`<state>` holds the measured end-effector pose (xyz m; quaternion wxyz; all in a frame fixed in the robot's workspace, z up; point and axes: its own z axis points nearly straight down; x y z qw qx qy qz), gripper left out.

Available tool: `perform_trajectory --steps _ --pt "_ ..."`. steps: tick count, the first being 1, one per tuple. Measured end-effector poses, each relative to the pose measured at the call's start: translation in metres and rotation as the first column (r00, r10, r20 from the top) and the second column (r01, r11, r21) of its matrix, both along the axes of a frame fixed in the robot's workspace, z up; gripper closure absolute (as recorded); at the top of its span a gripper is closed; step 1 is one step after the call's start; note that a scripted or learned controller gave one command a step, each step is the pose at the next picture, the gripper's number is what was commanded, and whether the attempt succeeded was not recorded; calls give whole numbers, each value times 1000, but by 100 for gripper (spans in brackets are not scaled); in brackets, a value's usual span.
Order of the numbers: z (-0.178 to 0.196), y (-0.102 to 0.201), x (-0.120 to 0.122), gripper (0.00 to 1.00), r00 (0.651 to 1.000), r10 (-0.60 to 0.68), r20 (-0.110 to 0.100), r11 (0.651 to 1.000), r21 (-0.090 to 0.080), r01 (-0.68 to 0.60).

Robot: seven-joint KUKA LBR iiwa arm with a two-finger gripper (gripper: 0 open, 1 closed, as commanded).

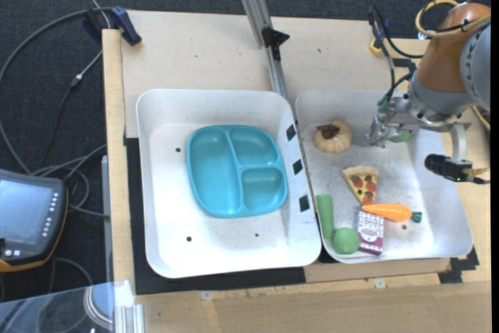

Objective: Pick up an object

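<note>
Here the fingers (380,135) hang low over the far part of the right bin (456,234); their opening cannot be told. A small brown pumpkin (333,136) lies just left of them, the pizza slice (361,183) nearer.

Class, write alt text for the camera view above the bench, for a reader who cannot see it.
A grey and orange robot arm reaches from the right, its gripper low over the right bin, beside a small pumpkin. That bin also holds a pizza slice, carrot, green vegetable and small carton. The left bin holds a blue divided plate.
</note>
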<state>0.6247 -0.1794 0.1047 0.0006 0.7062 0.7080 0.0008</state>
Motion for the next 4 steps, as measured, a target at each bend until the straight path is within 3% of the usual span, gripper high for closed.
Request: perform_trajectory --steps 2,3,4 --pt "114 -16 1 100 1000 -1 6 1000 -3 1" --pt "149 -16 2 100 1000 -1 5 1000 -2 1" --pt "151 27 -11 100 1000 2 -4 1000 2 -2"
